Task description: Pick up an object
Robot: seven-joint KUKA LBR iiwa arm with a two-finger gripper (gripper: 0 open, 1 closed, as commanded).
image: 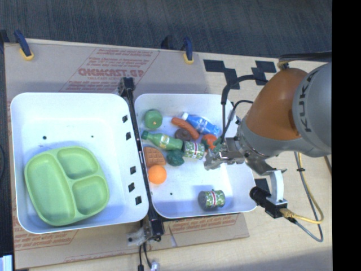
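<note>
A divided tray point(66, 183) is lying in the left bin point(22, 109); a can point(211, 198) is sitting at five o'clock in the right bin point(186, 209).

A brown printed tabletop point(113, 66) fills the frame's middle, clamped along its upper edge. Two white bins point(34, 112) sit on it side by side.

Robotics lab, test bench. Grey-and-orange industrial arm point(293, 114) at frame right, cables point(307, 222) trailing lower right. Two white bins point(22, 109) sit on printed cardboard point(107, 66) clamped at the top edge with blue clips point(23, 46). Black-and-white marker squares point(240, 69) upper right. Dark carpet point(169, 10) beyond.
</note>
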